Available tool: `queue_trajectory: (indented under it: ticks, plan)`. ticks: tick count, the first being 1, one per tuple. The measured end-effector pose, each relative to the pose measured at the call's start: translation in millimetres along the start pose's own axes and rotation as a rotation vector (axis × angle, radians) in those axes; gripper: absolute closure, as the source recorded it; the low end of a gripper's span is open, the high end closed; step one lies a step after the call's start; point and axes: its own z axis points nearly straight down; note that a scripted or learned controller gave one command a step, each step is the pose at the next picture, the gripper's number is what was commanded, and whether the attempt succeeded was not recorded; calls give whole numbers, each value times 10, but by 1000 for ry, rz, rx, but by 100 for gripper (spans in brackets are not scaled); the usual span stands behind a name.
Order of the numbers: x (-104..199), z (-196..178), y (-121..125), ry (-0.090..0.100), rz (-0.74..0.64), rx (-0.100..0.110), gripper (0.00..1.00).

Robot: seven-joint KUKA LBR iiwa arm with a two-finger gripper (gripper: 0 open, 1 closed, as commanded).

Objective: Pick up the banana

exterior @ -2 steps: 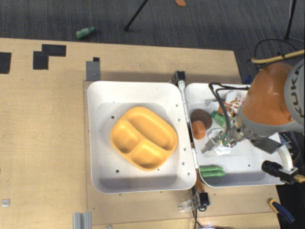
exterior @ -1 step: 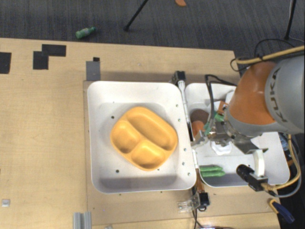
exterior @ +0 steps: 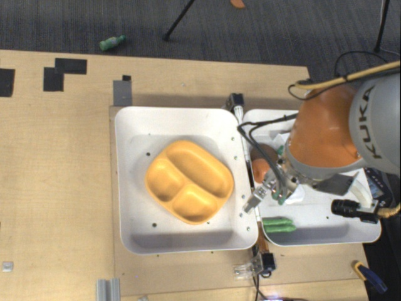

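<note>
Claw (exterior: pixel 263 193) hung by the right bin's (exterior: pixel 326 227) left wall, couldn't tell if apart or together. Couldn't place the banana either. Figured it'd be light and bruisable; grab mid-body.

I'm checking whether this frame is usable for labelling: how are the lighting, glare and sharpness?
Camera view: lighting is even and soft, with faint shadows along the left bin's inner walls; mild sheen on the yellow divided tray, no blown-out glare; bins are sharp, while the gripper looks slightly blurred and the arm hides much of the right bin.
</note>
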Motion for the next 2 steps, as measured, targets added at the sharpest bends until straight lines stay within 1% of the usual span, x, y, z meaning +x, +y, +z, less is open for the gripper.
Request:
queue_trajectory:
  ticks: [1, 2]
  plan:
    - [-10, -107, 17, -3, 0, -4, 100]
    - [-419, -669, -258, -4, -465, -1, 100]
